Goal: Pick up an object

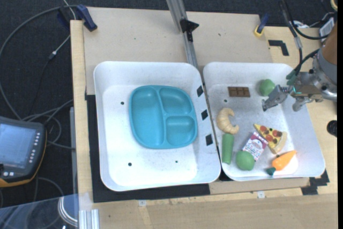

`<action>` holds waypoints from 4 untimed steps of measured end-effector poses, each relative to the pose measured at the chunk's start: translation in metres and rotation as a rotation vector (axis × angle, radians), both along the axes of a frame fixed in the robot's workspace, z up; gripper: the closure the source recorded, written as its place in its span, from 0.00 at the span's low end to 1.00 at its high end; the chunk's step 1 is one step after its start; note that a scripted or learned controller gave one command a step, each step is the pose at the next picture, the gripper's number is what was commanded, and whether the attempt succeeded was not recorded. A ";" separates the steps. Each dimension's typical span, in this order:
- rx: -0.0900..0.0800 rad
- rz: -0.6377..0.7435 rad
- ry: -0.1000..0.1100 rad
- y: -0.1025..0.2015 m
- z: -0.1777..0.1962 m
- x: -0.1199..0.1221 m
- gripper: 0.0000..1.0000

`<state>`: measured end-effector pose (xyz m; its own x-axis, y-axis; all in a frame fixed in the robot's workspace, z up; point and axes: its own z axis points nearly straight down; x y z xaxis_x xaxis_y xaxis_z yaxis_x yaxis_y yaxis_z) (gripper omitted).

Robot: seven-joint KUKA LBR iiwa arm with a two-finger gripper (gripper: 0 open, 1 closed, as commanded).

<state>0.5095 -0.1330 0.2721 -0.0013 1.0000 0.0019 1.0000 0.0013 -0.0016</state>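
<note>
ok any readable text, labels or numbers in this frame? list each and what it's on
None can be read.
Pink-and-white packet in the right bin: printed front, too small and blurred to make out.
Teach pendant off the bench's left side: lit screen, nothing legible.
Chocolate bar, pizza slice, blue divided plate: no lettering visible.

No legible text (carton (255, 146) print blurred)

Right bin (300, 75) crowded below — bare floor just beside chocolate bar (238, 92).
</note>
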 end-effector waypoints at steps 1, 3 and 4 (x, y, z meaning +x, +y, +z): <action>0.000 0.000 -0.001 0.000 0.000 0.000 0.00; 0.001 -0.001 0.005 0.001 -0.104 0.000 0.00; 0.001 -0.002 0.004 0.000 -0.146 0.000 0.00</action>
<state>0.5097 -0.1333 0.1258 0.0003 1.0000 0.0027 1.0000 -0.0002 -0.0056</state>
